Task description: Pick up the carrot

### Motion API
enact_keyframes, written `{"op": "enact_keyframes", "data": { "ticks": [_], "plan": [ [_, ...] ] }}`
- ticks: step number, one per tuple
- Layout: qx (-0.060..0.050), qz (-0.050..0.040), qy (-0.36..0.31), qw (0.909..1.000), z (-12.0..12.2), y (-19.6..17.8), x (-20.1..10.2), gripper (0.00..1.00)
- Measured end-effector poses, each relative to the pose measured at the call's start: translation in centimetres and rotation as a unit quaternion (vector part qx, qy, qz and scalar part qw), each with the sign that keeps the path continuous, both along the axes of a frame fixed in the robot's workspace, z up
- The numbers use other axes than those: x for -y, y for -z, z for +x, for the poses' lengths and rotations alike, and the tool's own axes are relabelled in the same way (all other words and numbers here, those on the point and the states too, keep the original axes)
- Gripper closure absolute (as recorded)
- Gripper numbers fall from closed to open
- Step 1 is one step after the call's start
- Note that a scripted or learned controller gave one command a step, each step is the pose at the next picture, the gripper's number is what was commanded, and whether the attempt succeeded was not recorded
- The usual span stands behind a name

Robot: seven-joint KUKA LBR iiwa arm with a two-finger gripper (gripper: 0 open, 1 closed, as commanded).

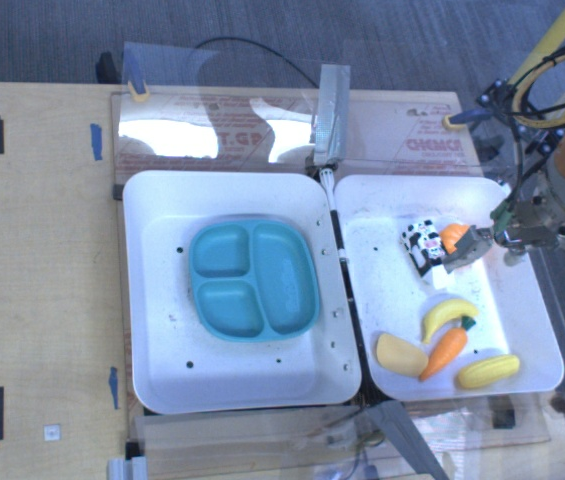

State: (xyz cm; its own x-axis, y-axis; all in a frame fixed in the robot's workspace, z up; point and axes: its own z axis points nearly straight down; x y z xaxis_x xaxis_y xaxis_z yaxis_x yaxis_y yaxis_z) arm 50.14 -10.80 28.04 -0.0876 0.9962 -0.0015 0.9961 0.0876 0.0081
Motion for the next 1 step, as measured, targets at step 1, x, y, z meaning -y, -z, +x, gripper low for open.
{"op": "enact_keyframes", "data": {
  "ticks": [1],
  "plan": [
    [-0.012,0.0018,0.019,0.9997,-2.68,17.40,0.33,0.00]
  ]
}}
